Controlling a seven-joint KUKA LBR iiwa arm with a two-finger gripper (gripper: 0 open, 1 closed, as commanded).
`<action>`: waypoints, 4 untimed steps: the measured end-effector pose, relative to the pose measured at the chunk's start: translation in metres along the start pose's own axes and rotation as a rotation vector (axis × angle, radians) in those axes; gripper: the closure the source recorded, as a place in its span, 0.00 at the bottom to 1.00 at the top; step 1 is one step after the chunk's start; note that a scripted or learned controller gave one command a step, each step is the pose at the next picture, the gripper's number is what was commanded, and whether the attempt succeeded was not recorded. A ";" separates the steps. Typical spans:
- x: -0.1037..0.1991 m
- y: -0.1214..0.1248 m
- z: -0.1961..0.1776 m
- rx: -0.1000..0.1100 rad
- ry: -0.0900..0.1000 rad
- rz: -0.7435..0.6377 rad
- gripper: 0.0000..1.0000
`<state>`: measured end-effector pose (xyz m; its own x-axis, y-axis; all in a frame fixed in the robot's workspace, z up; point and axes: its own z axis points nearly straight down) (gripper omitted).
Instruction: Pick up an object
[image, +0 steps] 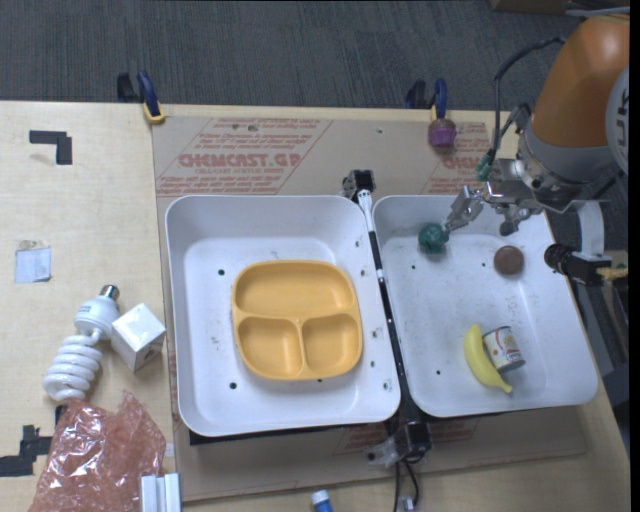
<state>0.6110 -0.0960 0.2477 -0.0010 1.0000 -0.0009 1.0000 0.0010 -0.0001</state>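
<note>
Green ball (432, 238), likely light and prone to rolling, lies beside end effector (462, 212); grip state unclear; grasp across its middle

We see the arm (590, 90) cut off by the right and top edges. The hand (468, 208) is too small to read its grip. The bag (95, 460) and a blue-tipped item (320, 499) run off the bottom edge. The can (503, 350) label is illegible.
</note>
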 end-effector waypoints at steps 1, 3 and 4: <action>-0.048 -0.013 0.155 0.000 0.000 0.002 0.00; 0.004 -0.104 0.155 0.000 0.001 0.003 0.00; 0.004 -0.102 0.145 -0.003 0.000 0.004 1.00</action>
<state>0.5085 -0.0927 0.1023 0.0033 1.0000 -0.0005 1.0000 -0.0033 0.0027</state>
